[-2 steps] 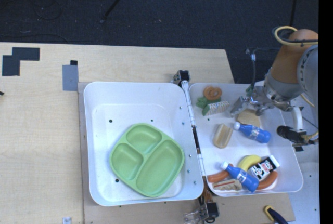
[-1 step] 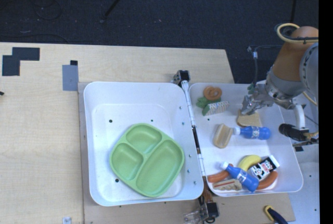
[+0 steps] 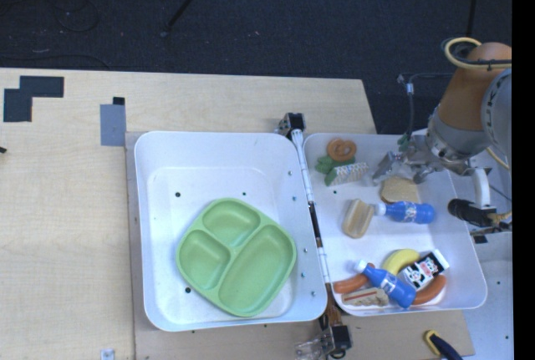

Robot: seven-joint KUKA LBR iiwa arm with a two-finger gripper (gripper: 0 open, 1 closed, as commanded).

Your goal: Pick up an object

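White plastic bins sit side by side on the wooden worktop point(image 3: 67, 216). The left bin point(image 3: 167, 158) carries a green divided plate point(image 3: 236, 256). The right bin point(image 3: 468, 283) carries a blue bottle point(image 3: 407, 212), a banana point(image 3: 399, 258), a tan block point(image 3: 358, 218) and an orange swirl toy point(image 3: 341, 150). The hand point(image 3: 405, 165) hangs low at the far side of the right bin, just above the blue bottle; whether it is spread or pressed together I cannot tell.

no readable text, black-and-white carton point(image 3: 422, 270) bears blurred print, blue bottle point(image 3: 407, 212) label illegible
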